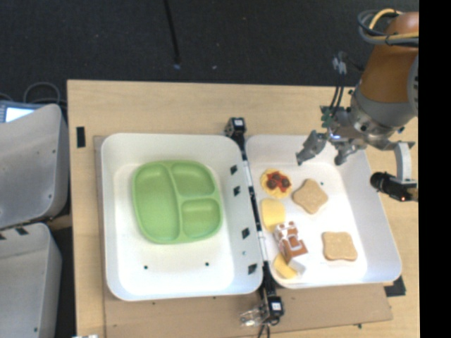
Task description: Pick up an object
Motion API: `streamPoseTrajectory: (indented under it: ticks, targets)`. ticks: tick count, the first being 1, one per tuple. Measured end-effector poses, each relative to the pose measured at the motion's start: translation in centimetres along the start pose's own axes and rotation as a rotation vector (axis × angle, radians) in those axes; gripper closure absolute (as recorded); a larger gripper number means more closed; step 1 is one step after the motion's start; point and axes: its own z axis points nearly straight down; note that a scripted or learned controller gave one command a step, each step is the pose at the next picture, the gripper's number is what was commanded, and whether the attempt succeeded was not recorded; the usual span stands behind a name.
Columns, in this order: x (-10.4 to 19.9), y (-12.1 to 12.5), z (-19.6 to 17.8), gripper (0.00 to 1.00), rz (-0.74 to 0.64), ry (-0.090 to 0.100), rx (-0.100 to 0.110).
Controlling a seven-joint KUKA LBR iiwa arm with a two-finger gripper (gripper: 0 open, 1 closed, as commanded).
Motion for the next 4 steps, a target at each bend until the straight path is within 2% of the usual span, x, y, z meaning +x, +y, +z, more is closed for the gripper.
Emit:
streamPoseTrajectory:
  ticks: [1, 3, 4]
  targets:
    - [0.0, 0.2, -0.8, 0.00, -0.003, -0.002, -0.013]
    - [0.2, -0.6, 11.6, 0.00, 0.000, -0.002, -0.008]
    - [0.0, -0.4, 15.0, 0.00, 0.003, -0.004, -0.016]
